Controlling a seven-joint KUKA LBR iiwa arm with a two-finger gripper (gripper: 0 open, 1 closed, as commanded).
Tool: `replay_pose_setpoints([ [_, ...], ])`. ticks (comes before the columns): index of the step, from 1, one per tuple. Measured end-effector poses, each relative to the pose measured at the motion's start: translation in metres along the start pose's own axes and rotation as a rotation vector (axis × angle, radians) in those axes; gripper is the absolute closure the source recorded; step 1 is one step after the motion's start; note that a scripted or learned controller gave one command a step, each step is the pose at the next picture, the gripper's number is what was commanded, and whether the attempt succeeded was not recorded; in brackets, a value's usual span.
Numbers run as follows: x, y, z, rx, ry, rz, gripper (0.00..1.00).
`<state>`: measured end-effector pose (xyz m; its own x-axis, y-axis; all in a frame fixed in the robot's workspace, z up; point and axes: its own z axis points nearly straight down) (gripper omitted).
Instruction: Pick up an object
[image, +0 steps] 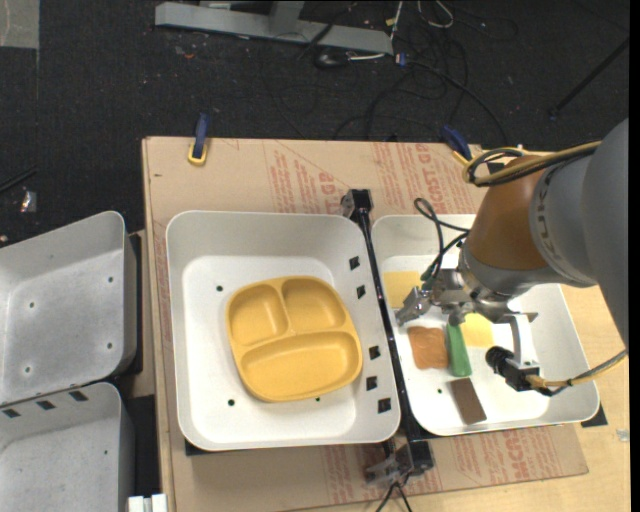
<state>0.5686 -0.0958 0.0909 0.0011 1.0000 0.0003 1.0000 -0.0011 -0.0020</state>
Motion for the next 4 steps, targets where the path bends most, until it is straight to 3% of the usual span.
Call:
replay_pose_setpoints([
  [1,0.000,0.000,-0.011,-0.001,0.000,0.002,1.00],
  [3,0.002,-0.009,-0.099,-0.004,-0.001,-0.002,1.00],
  [4,0.002,-0.008,-0.123,-0.005,-0.001,-0.003,1.00],
])
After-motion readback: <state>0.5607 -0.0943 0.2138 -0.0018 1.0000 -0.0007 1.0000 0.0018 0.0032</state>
